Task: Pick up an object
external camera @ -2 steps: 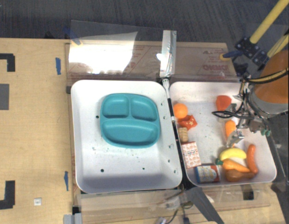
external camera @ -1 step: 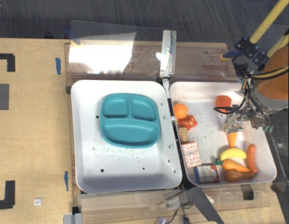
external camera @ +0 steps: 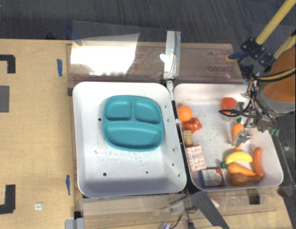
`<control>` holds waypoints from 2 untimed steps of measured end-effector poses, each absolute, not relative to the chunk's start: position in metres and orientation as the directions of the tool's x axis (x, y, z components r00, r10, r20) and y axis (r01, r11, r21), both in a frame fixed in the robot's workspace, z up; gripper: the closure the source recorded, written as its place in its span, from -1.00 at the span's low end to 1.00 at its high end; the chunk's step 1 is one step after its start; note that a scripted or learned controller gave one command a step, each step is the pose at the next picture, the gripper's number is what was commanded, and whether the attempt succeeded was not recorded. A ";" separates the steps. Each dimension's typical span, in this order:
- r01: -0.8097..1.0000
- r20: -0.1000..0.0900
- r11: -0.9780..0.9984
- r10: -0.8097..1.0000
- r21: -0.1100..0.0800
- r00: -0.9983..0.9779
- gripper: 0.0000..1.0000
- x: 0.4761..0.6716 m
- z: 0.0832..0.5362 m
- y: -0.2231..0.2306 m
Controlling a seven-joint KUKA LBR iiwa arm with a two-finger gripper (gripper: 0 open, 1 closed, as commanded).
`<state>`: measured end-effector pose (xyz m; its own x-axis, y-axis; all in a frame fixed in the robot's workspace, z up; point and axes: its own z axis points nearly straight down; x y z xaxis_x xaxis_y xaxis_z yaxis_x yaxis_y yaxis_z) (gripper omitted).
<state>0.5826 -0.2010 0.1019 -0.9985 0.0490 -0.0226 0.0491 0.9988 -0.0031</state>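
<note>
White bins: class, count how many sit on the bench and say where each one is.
2. The left bin holds a teal divided plate. The right bin sits beside it and holds the small toy foods, with the gripper over it.

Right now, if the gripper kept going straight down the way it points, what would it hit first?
Most likely the small orange piece right at the gripper, or the right bin floor beside it. Depth is hard to judge from this slanted view. The yellow banana lies nearer the camera.

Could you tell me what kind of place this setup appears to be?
Probably a robotics lab bench for pick-and-place trials: two white bins side by side, a teal divided plate in one, toy food such as a banana in the other, under the gripper.
</note>
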 end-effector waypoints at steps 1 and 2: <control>0.186 -0.013 0.983 0.186 0.000 -0.982 -1.00 0.556 0.089 -0.186; 0.185 -0.027 0.983 0.184 -0.001 -0.982 1.00 0.560 0.103 -0.186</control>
